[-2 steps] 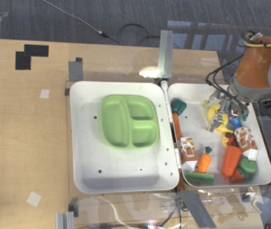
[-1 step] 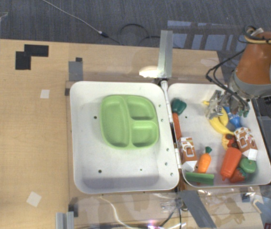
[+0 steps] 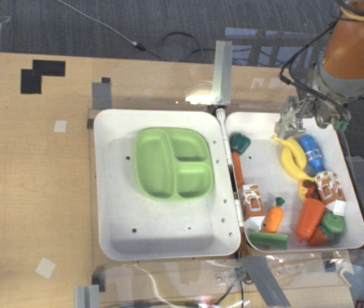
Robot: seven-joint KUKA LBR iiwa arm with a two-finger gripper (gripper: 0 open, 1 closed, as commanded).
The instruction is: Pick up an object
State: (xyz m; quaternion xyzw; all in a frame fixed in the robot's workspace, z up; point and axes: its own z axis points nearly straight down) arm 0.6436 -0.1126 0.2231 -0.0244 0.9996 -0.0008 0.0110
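**Gripper over right bin, no object seen held**

Camera view: the gripper (image 3: pixel 292 122) hangs at the upper right of the frame, over the right bin (image 3: pixel 355 236), just above the banana (image 3: pixel 291 160) and blue bottle (image 3: pixel 311 151). Whether it is open or closed cannot be told. Left bin (image 3: pixel 111 236) carries a green divided tray (image 3: pixel 172 163).

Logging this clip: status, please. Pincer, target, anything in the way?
Pincer low over right bin's back edge, nothing visibly held. Banana and blue bottle just below it. Toys crowded together there.
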